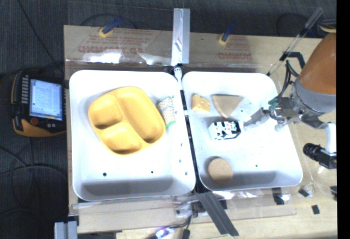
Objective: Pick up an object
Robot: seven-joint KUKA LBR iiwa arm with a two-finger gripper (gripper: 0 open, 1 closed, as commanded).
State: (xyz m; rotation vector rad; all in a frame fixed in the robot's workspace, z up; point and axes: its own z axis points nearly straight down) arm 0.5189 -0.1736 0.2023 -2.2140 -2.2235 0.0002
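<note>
The right bin (pixel 270 162) holds a black-and-white object (pixel 225 129) near its middle, a tan wedge (pixel 226 104) and a small yellow block (pixel 200 103) toward the back, and a round brown disc (pixel 220 168) at the front. My gripper (pixel 253 119) reaches in from the right over the right bin. It sits just right of the black-and-white object and below the wedge, with nothing visibly held. The grey arm with its orange band (pixel 322 68) is at the right edge.
The left bin (pixel 77 139) holds a large yellow divided tray (pixel 126 119) and a small patterned cylinder (pixel 167 109) against the wall between the bins. A teach pendant (pixel 38 108) lies left of the bench. A metal bracket (pixel 181 35) stands at the back centre.
</note>
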